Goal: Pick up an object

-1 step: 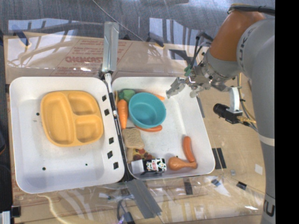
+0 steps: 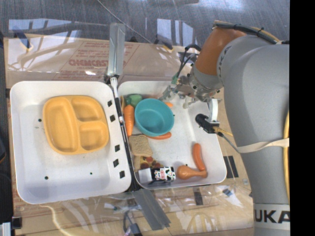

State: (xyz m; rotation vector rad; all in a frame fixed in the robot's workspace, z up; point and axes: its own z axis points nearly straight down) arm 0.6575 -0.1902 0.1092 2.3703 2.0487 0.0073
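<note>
The right bin (image 2: 186, 132) holds a teal bowl (image 2: 154, 116), a carrot (image 2: 128, 119) lying along its left wall, and a green piece (image 2: 133, 100) in the far left corner. Nearer the front lie a bread slice (image 2: 140, 145), a red-orange sausage (image 2: 198, 156), an orange gourd-shaped toy (image 2: 189, 171) and a small cow-patterned box (image 2: 163, 174). An orange stick (image 2: 160, 136) pokes out under the bowl's near edge. My gripper (image 2: 178, 93) hangs over the far edge of this bin, just beyond the bowl's far right rim. I see nothing held in it.
The left bin (image 2: 19, 146) carries a yellow divided plate (image 2: 75, 123). A metal divider (image 2: 116, 53) runs between the bins at the back. The grey arm (image 2: 256, 107) covers the right side of the right bin, with a black fitting (image 2: 205, 123) on its cable over the bin's right wall.
</note>
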